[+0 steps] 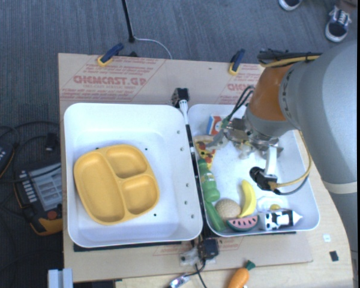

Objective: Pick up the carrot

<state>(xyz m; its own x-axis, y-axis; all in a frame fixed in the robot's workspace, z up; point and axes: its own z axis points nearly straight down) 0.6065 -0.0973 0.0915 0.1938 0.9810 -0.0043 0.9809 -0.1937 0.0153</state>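
The carrot (240,276), orange with a green top, lies on the bench board in front of the right bin (309,206), outside its front wall. My gripper (213,140) hangs low over the upper left part of the right bin, near the wall between the two bins and far from the carrot. The grey arm with its orange band (270,98) reaches in from the right and hides the back right part of that bin.
The right bin holds a banana (248,198), a watermelon slice (242,224), a beige ball (227,209), a green toy (210,191), a black-and-white toy (279,219) and a small box (213,125). A yellow divided plate (115,182) lies in the left bin (96,116).
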